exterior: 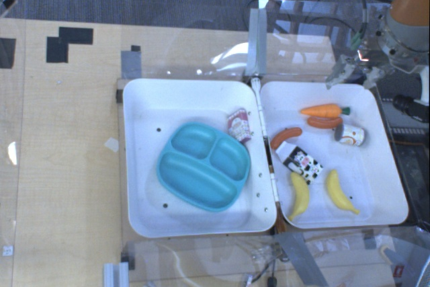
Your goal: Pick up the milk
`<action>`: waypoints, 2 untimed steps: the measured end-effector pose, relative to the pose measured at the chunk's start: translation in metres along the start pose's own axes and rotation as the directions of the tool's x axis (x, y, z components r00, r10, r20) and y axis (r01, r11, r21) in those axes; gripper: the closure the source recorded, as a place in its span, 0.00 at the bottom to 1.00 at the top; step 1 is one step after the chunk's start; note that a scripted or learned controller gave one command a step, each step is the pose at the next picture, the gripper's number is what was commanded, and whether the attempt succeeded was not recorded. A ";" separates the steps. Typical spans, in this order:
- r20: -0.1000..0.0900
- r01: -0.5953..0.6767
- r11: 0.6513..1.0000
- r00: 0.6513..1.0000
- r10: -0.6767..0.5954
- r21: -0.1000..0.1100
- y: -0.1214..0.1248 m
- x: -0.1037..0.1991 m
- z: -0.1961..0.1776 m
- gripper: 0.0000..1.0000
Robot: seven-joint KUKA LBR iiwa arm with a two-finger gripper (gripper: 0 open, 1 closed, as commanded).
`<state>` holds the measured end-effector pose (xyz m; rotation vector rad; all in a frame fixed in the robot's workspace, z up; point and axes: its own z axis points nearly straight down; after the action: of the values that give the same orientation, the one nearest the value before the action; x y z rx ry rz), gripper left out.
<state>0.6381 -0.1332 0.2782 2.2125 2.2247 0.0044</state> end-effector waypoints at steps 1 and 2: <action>-0.001 0.121 0.993 0.993 -0.121 0.003 -0.044 0.045 0.141 0.00; -0.001 0.063 0.998 0.998 -0.063 0.001 -0.120 0.040 0.160 0.00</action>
<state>0.5191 -0.0938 0.1176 2.1428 2.2940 0.0040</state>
